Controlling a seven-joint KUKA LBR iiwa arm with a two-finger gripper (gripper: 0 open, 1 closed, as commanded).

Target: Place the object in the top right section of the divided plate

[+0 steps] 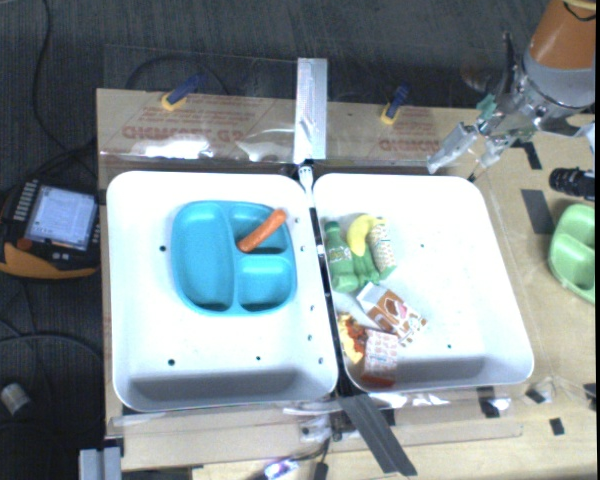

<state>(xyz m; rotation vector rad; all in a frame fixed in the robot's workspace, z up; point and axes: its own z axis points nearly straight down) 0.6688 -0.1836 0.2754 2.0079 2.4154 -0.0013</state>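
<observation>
The jaws are seen spread apart with nothing between them; the gripper is held above the back edge of the right bin. A carrot is laid in the top right section of the blue plate in the left bin. Toy food is heaped along the right bin's left side.

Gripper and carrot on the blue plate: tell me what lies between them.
In the camera view, between the gripper and the carrot lie the right bin's rim, the banana and the ridge where the bins meet.
</observation>
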